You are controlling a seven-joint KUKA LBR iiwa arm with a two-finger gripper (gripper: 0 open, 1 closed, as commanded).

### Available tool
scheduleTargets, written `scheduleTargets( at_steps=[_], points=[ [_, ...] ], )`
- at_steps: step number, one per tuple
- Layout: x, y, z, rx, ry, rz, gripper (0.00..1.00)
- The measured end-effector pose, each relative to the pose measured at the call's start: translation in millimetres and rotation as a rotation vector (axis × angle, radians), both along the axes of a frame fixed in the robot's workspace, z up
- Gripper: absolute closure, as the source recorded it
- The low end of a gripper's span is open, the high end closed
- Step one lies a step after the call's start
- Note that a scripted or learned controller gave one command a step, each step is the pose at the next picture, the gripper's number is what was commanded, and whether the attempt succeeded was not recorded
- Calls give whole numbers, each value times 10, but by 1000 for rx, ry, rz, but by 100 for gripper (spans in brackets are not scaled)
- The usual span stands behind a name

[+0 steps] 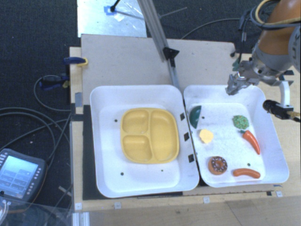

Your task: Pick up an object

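Pincer [233, 89] above the far rim of the right bin [277, 147], nothing seen between its tips.

The pincer hangs over the far edge of the right bin, away from every toy in it; whether it is open or closed I cannot tell. The grey arm with its orange band [281, 14] enters from the right. Nearest in the bin is a dark green wedge [195, 115] leaning at the left wall, then a green broccoli-like piece [240, 122] with an orange carrot [251, 141] just beside it. A small yellow piece [206, 136] lies mid-bin; a chocolate doughnut [217, 165] and a red sausage [246, 173] lie near the front. The left bin [106, 140] holds a yellow divided plate [150, 135]. Both bins rest on the table [127, 60]. A teach pendant [19, 173] lies at the lower left.
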State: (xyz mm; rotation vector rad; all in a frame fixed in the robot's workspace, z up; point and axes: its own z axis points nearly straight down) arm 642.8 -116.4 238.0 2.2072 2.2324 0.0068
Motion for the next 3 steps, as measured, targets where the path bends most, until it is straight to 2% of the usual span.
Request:
scheduleTargets(
  at_steps=[2, 3],
  points=[
    [73, 1058, 97, 1, 2, 0, 100],
    [9, 1682, 120, 2, 3, 1, 100]
  ],
)
